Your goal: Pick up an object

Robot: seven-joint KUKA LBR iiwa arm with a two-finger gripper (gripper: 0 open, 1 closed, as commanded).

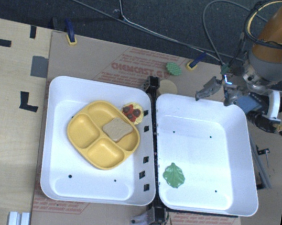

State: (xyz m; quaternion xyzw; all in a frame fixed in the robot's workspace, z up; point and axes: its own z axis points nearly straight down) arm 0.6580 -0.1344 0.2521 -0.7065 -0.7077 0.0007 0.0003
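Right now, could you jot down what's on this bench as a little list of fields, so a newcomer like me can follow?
Left bin: yellow divided plate with a slice of bread on it; a small pile of red and dark food at the plate's far edge
Right bin: one green leaf near its front left
Gripper: above the right bin's far edge, jaws apart, holding nothing
Beyond the bins: a small green piece on the cardboard

the scene is viewed from a single fixed camera set above the bench (3, 114), angled down at a slant. both white bins are taken in whole, the left bin (54, 138) and the right bin (241, 151) lying side by side at mid-frame. the bench's far edge and dark backing are seen at the top. the arm (281, 31) is caught at the upper right.
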